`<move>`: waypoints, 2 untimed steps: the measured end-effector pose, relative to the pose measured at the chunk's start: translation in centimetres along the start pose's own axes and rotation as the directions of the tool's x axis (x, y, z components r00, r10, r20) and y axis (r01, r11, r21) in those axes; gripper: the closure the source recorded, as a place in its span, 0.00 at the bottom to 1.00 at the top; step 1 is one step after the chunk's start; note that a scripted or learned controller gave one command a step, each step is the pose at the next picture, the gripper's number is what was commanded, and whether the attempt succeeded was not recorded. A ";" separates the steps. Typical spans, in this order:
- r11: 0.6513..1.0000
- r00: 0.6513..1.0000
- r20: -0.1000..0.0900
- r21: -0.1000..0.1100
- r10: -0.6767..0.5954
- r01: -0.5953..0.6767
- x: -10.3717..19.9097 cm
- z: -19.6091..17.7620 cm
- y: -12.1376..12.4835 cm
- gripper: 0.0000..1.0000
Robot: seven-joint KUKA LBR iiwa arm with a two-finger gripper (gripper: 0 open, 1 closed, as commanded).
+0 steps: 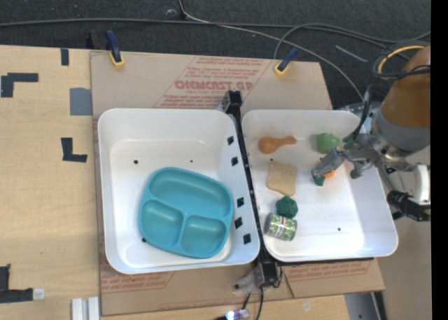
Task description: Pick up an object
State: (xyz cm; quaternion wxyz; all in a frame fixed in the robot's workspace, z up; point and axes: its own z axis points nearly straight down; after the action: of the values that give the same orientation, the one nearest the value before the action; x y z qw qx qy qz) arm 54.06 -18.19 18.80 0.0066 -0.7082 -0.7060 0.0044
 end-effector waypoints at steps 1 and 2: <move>1.000 1.000 0.003 -0.014 -0.004 0.004 0.1 -0.8 0.3 0.00; 1.000 1.000 0.003 -0.011 -0.004 0.004 0.6 3.6 0.5 0.00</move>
State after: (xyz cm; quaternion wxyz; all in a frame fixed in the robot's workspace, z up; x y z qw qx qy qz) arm 54.53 -17.61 15.18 0.0015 -0.7068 -0.7074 0.0017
